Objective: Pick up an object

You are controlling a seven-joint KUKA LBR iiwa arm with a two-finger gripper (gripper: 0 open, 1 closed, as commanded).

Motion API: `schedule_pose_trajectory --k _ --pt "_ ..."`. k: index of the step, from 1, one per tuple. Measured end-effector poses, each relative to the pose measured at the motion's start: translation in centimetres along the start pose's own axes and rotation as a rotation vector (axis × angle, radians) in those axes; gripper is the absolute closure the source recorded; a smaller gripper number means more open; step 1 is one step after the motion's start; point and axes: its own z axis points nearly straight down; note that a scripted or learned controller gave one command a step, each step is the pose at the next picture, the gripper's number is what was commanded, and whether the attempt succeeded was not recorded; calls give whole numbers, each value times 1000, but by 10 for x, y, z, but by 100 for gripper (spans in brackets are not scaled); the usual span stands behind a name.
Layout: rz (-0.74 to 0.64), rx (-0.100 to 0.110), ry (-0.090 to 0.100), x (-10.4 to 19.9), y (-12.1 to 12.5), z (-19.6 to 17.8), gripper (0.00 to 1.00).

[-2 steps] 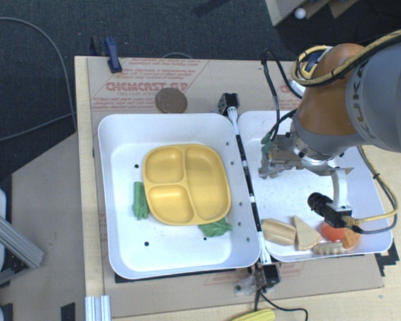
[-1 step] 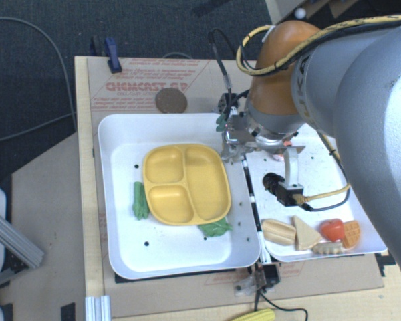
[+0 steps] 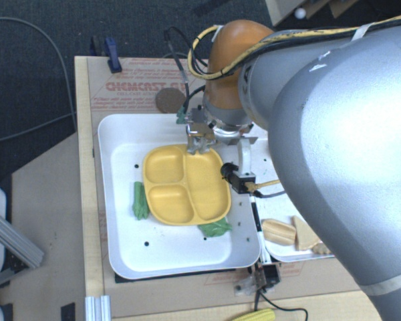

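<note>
The gripper [image 3: 199, 141] hung at the far rim of the one yellow divided plate [image 3: 186, 184], its short metal fingers [image 3: 193, 143] pointing down close together at the plate's edge; whether they pinched that rim or merely touched it could not be told. The plate, with three compartments, lay flat in the middle of the left white bin [image 3: 117, 236], spreading toward the camera from the fingertips. Two green leafy pieces lay in that bin: one [image 3: 141, 201] against the plate's left side, one [image 3: 216, 228] poking out beneath its near right corner. In the right bin [image 3: 279, 253], one tan wooden block [image 3: 279, 232] rested near the dividing wall, well apart from the gripper
</note>
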Motion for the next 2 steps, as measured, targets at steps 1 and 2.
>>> schedule_pose_trajectory --k 1,2 --pt "-1 -1 0 81 36 25 100" --pt "0 5 -1 80 42 45 100"
